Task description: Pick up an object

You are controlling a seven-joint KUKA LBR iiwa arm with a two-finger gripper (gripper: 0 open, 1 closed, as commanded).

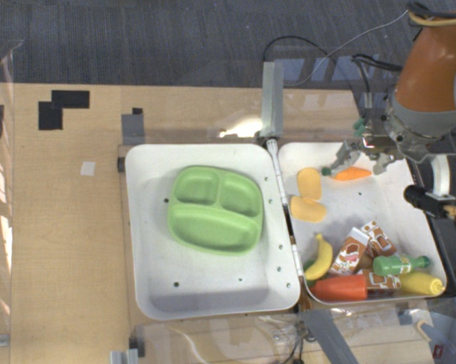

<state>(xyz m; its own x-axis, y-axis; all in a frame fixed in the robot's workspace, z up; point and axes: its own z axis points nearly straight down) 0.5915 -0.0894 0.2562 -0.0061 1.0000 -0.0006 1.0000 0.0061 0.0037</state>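
My gripper hangs over the far end of the right bin, open, its fingers spread to either side of a small orange carrot with a green top. The carrot lies just below the fingertips on the bin floor; I see no grasp on it. The arm's orange band rises at the upper right.
Also in the right bin are two yellow pieces, a banana, brown-and-white cartons, a green bottle, a yellow bottle and a red-orange piece. The left bin holds a green divided plate.
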